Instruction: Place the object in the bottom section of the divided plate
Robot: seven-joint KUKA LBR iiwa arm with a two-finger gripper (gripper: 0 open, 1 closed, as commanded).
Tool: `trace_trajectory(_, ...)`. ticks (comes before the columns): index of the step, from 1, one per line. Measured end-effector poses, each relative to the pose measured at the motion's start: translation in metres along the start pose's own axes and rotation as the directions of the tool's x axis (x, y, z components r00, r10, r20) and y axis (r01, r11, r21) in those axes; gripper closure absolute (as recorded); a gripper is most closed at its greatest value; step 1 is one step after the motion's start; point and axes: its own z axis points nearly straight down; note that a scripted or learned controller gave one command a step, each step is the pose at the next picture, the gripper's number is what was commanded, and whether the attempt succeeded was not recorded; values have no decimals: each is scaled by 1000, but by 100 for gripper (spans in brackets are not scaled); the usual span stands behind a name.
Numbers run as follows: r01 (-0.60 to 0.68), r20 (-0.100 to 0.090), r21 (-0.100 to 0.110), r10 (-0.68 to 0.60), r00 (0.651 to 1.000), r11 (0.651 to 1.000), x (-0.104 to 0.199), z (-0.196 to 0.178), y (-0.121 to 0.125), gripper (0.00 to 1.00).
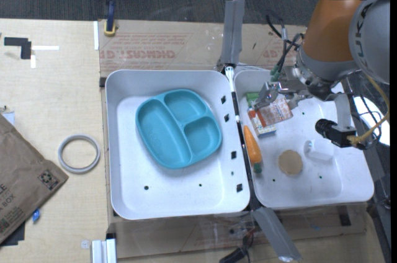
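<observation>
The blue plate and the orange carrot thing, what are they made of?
The divided plate looks like plastic: one even turquoise colour, smooth, rounded moulded ridges, a soft sheen. The carrot, lying in the right bin by the wall between the bins, is probably a plastic toy too, smooth and brightly coloured with a green tip, though it's too small to be sure.

You can't tell how the jaws stand: the gripper [271, 92] sits low over the right bin [322, 184], its tip lost against the red-and-white packet [272, 115] and the cables. The arm [347, 20] runs off the right edge and hides that bin's far right corner. The cardboard box [22, 178] is cut by the left edge, its print partly gone. The small clear item [317, 150] is too faint to identify
</observation>
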Motion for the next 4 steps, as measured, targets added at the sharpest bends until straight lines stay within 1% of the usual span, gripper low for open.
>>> trace_trajectory(1,145,0,-1,-145,989,989,57,-8,29,100)
trace_trajectory(2,-36,0,2,36,999,999,119,30,41,100)
trace_trajectory(3,57,1,0,-57,998,998,208,85,64,100)
trace_trajectory(4,-189,-6,-16,189,982,982,187,104,65,100)
